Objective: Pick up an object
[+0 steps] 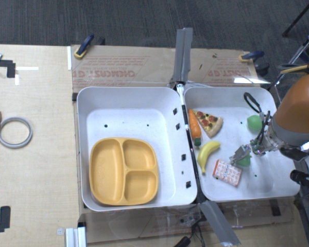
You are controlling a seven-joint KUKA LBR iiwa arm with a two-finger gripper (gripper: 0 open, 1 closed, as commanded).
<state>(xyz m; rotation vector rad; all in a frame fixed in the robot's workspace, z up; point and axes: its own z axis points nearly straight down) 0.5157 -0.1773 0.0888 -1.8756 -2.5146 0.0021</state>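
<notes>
Pink packet (226,172): flat on the floor of the right bin (278,187), near the front, just beside the gripper (241,156) on its left and lower side.
Other toys to pick: banana (207,155) next to the packet, carrot (194,127) along the left wall, pizza slice (210,122) beside the carrot, green ball (254,122) further back.
Left bin (123,112): holds a yellow plate (124,170) with three parts.
Arm (296,107): reaches in from the right side, over the right bin.
Gripper: low in the right bin, between the green ball and the pink packet, apart from both as far as can be seen.
Grip: cannot tell how wide open, too small and blurry; a bit of green under the tip, cannot tell what.
Held thing: nothing clearly held.
Step now: probably the reach, getting down close to a toy, with no toy lifted off the floor yet.
Likely target: a guess only, the pink packet, as the closest toy.
Next move needs: getting right over one toy, going down to touch the floor around it, squeezing, then lifting straight up.
Watch out for: flat packet, hard to get under, easy to push away.
</notes>
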